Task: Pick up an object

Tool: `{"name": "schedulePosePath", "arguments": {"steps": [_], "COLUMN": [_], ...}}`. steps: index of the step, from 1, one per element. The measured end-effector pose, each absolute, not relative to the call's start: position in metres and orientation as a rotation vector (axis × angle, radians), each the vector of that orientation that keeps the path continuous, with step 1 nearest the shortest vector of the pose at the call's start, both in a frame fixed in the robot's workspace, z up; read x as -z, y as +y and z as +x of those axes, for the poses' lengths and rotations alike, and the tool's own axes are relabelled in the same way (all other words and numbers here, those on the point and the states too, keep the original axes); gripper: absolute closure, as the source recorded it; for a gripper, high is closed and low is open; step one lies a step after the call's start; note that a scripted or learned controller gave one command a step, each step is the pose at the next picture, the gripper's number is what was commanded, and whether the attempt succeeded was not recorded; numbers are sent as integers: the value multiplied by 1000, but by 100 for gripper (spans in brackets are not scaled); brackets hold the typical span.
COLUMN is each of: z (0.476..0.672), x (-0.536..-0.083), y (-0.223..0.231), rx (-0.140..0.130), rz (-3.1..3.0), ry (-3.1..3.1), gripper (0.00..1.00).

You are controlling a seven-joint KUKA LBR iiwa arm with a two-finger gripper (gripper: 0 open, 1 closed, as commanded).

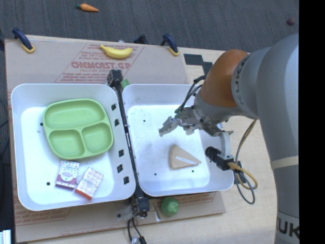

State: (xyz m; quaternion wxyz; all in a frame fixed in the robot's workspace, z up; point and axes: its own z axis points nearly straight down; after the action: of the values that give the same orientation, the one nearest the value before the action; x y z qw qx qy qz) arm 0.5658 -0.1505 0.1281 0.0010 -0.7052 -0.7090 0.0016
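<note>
**Camera view: arm bent over the right bin, wedge lying loose below the jaws**

Camera view shows the grey arm [264,80] reaching in from the right, its orange band [223,78] just above the wrist, the wrist bent down and leftward over the right bin [152,93]. The jaws [170,127] hang above the bin's middle, pointing toward the divider between the two bins. Whether they are open or closed cannot be told from this angle; nothing is seen between them.

Taking the right bin as landmark: a tan wedge-shaped block [182,158] lies on its floor toward the near edge, below and slightly right of the jaws and apart from them. A black fitting with a yellow cable [223,161] hangs off the arm over the bin's right rim. The left bin [20,136] sits right beside it, touching along the divider; it holds a green divided plate [77,127] in its far half and two small cartons, one dark red [67,174] and one orange [89,182], side by side near its front edge.

Behind the right bin, on the cardboard-covered surface [152,60], lies a yellow banana [117,50]. In front of the bin's near rim sits a green ball [170,206]. Far beyond, on the dark floor, lies a small orange carrot [89,7].
</note>
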Motion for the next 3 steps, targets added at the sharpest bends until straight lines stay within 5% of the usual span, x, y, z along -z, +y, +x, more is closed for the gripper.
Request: {"name": "schedulePosePath", "arguments": {"steps": [1,3], "z": [622,622], "x": [-91,-92], "y": [-211,-211], "rx": [-2,-1], "rz": [-2217,-2217], "ry": [-2223,-2224], "gripper": [0,0]}}
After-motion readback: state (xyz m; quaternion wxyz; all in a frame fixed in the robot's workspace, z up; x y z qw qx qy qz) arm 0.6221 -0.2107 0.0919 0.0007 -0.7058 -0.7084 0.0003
